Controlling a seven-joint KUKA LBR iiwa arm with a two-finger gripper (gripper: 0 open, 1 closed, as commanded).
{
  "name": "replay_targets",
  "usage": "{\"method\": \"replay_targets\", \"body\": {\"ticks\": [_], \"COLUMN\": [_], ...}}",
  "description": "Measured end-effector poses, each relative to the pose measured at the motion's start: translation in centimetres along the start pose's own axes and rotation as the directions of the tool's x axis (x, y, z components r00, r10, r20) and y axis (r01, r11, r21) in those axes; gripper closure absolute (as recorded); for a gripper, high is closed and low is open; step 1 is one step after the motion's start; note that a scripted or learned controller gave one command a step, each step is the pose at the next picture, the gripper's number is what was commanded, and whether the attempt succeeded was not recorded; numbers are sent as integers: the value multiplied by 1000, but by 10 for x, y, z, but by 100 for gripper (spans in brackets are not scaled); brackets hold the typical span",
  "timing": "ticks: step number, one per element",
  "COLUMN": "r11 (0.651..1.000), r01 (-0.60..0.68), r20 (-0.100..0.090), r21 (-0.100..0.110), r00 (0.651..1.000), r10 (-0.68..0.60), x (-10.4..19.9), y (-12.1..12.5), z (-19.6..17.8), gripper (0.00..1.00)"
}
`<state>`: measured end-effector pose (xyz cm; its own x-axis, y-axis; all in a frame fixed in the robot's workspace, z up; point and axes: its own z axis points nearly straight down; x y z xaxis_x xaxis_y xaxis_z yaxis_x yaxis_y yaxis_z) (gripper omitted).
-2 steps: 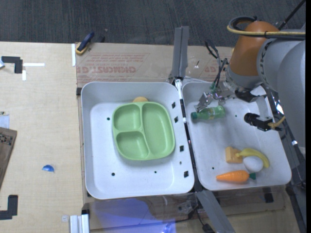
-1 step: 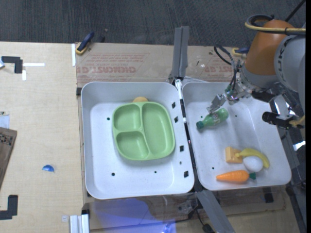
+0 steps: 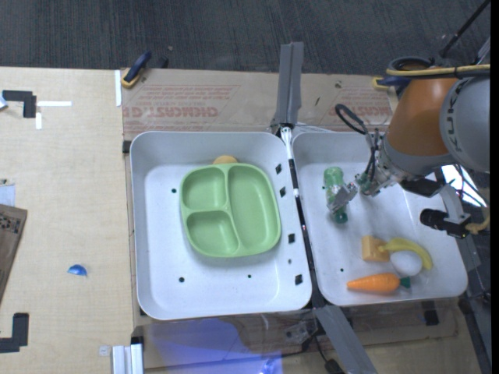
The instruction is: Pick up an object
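1. Grey metal is what you see at the two-finger gripper [image 3: 348, 194], low in the right bin [image 3: 437, 287]. It sits right against the small translucent green plastic bottle [image 3: 334, 192]; you cannot tell from this slanted view whether the bottle is actually between the jaws or how the jaws stand.
2. That bottle lies in the upper left part of the right bin, tilted, its darker cap end toward the bottom of the frame. Judge it light, stiff and smooth, so likely to slip or roll; take it across the narrow body, mid-length, not at the cap.
3. Lower right in the same bin you have a cluster: a yellow-orange block [image 3: 373, 248], a yellow plastic banana [image 3: 411, 249], a white egg-shaped piece [image 3: 405, 263] touching it, and an orange toy carrot [image 3: 374, 284] near the front wall. All look light and rigid.
4. Across the divider, the left bin [image 3: 156, 287] holds a pale green three-compartment plastic tray [image 3: 231, 209], broad and awkward to pinch.
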<state>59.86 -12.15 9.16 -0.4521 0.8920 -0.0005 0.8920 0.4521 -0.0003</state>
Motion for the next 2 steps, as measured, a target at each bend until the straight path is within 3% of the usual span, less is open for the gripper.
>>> {"method": "replay_targets", "body": {"ticks": [1,2], "r11": [928,966], "r01": [-373,-258], "r20": [1,0], "r21": [0,1], "r00": [928,966], "r10": [373,258], "x": [-15,17], "y": [46,22], "z": [-49,0], "gripper": [0,0]}}
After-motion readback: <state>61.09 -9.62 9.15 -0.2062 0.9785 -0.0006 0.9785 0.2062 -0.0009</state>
